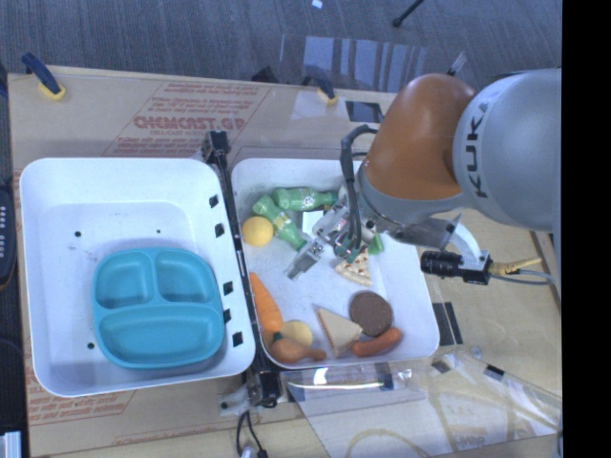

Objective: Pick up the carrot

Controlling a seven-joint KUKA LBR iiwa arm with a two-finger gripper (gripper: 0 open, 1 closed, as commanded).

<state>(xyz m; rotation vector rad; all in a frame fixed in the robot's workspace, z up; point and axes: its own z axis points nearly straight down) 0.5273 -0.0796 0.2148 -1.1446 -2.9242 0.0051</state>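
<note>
Currently the carrot point(266, 304) lies against the right bin's point(409, 295) left wall, long axis along that wall, down-left of and apart from the hand point(307, 258), whose fingers look nearly closed on nothing.

Bare bin floor point(305, 289) right of the carrot point(265, 303); bin wall point(241, 284) hard on its left.

Carrot point(264, 302) lies along right bin's point(412, 299) left wall, arm point(458, 156) above.
</note>
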